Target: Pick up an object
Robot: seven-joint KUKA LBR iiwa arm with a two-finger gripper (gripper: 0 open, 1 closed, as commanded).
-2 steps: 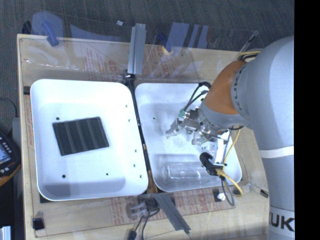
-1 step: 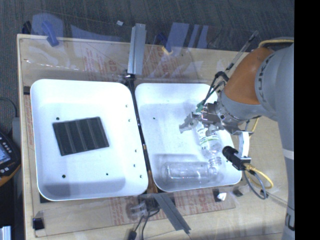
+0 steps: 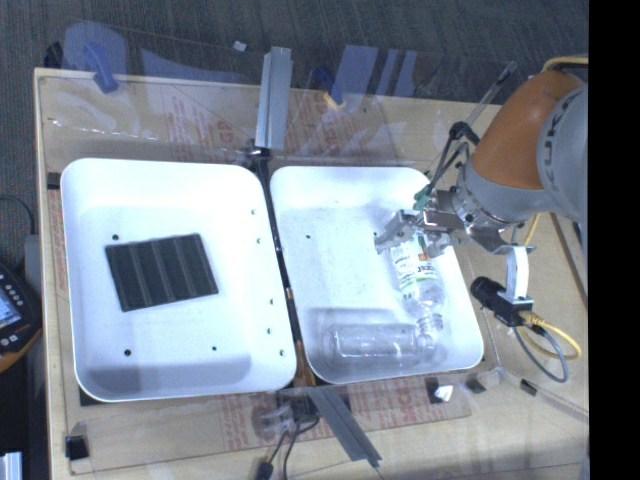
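Hovering over the right bin (image 3: 300,268), the hand (image 3: 412,226) sits at the top end of a labelled clear bottle (image 3: 415,278); can't tell if it's gripping. A 2nd clear bottle (image 3: 375,342) lies crosswise along the front wall, touching the 1st. Left bin (image 3: 80,268) holds a dark ribbed pad (image 3: 160,271) w/ bare floor around it.

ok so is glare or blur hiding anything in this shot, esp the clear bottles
In the camera view the light is even and soft. The white right bin washes out the clear bottles: the lying bottle shows mostly as faint outlines and highlights, and the labelled bottle reads mainly by its label. The gripper looks slightly soft. The dark pad in the left bin is crisp.
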